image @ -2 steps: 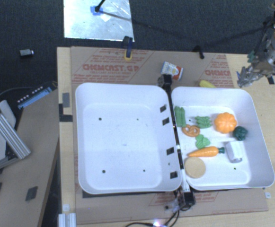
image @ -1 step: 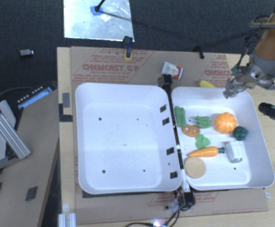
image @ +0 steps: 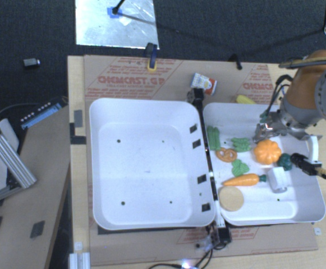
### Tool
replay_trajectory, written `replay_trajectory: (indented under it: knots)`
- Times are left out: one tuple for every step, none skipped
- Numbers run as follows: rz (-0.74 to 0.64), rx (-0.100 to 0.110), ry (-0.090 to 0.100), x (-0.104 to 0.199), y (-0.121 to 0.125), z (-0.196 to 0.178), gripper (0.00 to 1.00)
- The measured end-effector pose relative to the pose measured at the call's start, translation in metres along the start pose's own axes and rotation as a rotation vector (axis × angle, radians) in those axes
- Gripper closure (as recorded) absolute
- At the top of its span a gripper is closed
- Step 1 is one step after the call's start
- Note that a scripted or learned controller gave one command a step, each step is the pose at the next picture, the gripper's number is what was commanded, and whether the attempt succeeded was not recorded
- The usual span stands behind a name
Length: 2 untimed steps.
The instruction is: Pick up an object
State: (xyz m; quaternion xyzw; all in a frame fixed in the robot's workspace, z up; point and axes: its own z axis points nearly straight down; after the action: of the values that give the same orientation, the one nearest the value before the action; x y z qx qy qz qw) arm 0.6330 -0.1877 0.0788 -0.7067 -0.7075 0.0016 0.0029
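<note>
Right bin: round orange pumpkin, ribbed; jaws just above, state unclear.

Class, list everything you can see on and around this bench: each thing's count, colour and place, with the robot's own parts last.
bins: 2, white, side by side on the bench
pumpkin: 1, orange, right bin
carrot: 1, orange, right bin
pretzel: 1, brown, right bin
round biscuit: 1, tan, right bin's near corner
green pieces: several, right bin
silver sheet: 1, floor beyond the bench
arm: 1, grey and orange, right
tool: 1, above the right bin, by the pumpkin
</note>
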Motion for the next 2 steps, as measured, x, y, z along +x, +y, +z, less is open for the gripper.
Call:
replay_trajectory:
  knots:
    - [0.004,-0.010,-0.005,-0.021,-0.073,-0.097,1.00]
    - [-0.015,-0.014,0.002,0.101,-0.084,-0.156,1.00]
